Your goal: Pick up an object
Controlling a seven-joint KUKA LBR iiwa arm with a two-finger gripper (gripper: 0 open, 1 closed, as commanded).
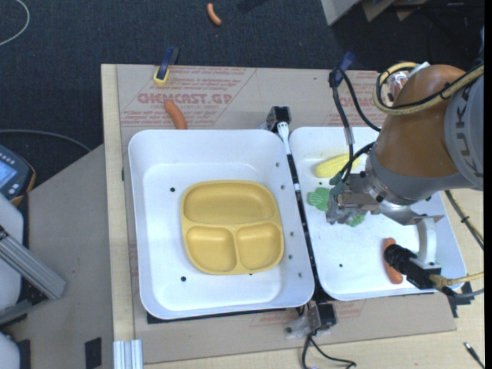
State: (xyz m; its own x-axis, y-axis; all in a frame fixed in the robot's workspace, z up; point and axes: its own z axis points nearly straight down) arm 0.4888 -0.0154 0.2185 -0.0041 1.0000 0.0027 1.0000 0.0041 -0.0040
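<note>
My gripper (344, 208) hangs low over the right bin (361, 271), right above a green leafy toy (318, 200) that pokes out on its left side. A yellow banana-like toy (332, 165) lies just behind it, toward the bin's far wall. An orange-red sausage toy (393, 260) rests near the bin's front right. The arm's orange band and grey wrist cover much of the bin's right half. A yellow divided tray (231, 225) sits in the middle of the left bin (154, 175).
An orange sausage (176, 114) lies on the cardboard behind the left bin, and another on the dark floor (214, 14). A yellow-blue clamp (164, 68) grips the board's far edge. Cables run along the right bin's back and right side.
</note>
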